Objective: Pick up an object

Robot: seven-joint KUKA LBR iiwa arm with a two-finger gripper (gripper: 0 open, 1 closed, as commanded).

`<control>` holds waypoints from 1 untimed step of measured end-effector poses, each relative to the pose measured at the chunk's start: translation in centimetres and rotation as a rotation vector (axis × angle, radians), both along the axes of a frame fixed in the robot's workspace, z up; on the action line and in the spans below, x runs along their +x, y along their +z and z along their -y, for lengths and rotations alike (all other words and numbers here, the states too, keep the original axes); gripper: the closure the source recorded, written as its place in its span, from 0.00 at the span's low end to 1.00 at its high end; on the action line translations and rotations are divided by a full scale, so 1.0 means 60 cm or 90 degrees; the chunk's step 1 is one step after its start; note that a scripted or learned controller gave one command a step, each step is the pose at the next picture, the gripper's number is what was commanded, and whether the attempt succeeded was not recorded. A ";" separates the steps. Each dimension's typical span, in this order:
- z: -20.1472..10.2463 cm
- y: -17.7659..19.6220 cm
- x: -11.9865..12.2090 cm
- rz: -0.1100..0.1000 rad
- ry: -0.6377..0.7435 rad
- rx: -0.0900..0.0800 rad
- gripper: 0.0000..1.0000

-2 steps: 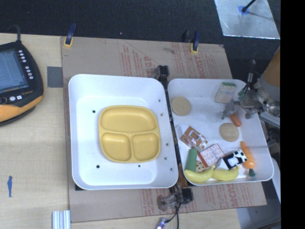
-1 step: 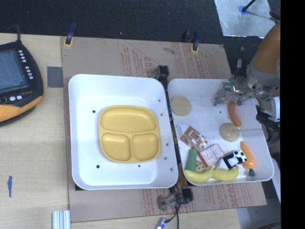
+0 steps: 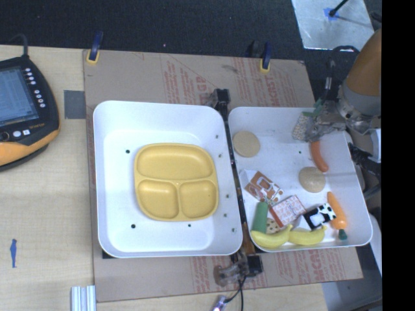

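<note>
**Claw at the far edge of the right bin, fingers indistinct**

Camera view. The claw (image 3: 316, 127) hangs over the far right part of the right bin (image 3: 285, 118), its grey body merging with a speckled blur, so whether it is wide or narrow cannot be told. The arm (image 3: 364, 76) behind it is cut off by the frame's right side; only its orange band and grey wrist show.

Candidate objects all lie in the right bin. Just below the claw, nearly touching it, lies an orange sausage-like piece (image 3: 318, 155). Nearer the camera from there rests a tan rounded lump (image 3: 312, 179). To the claw's left sits a flat beige disc (image 3: 246, 143). Well toward the camera from the claw, a crowded cluster overlaps: two printed cards (image 3: 264, 186), a green block (image 3: 260, 216), a yellow banana (image 3: 288, 238), a black-and-white figure (image 3: 316, 217) too small to identify, and a carrot (image 3: 336, 212).

Far left of the claw, the left bin (image 3: 117, 173) holds a yellow divided plate (image 3: 176, 180). A tablet controller (image 3: 23, 109), partly cropped, rests on the desk (image 3: 45, 212).
</note>
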State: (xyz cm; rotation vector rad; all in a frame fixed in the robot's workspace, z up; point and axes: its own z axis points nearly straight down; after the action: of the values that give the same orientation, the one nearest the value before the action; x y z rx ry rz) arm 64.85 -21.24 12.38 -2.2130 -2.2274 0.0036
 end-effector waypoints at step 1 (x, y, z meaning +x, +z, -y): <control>0.000 0.090 -0.155 0.000 -0.002 0.000 1.00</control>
State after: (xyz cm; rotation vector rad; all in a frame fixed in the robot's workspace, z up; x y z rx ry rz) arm 55.53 -21.23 17.80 -2.2165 -2.2238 0.0038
